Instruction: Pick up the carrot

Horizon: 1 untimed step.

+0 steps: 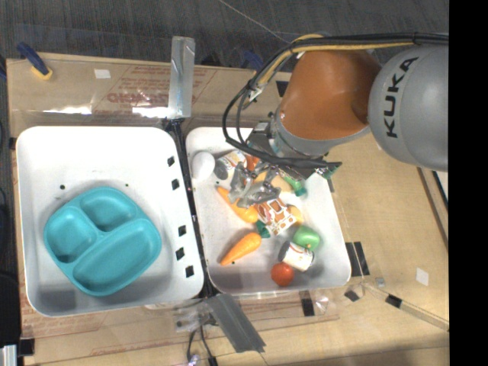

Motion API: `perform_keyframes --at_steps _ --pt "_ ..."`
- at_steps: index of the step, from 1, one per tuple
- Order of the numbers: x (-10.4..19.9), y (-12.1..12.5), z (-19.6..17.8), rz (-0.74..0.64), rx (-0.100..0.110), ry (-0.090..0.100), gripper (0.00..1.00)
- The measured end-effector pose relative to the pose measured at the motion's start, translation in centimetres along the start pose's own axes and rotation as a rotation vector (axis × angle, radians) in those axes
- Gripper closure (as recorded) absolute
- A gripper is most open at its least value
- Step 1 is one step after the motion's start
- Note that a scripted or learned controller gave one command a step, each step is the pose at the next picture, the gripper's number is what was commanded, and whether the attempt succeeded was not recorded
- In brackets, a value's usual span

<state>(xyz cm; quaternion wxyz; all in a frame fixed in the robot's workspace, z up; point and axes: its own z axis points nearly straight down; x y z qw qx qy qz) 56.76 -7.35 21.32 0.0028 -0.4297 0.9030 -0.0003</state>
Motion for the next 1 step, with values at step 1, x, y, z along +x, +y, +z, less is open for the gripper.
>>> perform_keyframes --at_steps 1 --pt "-3.23 1.83 -3.53 -0.098 -0.001 0.001 1.0"
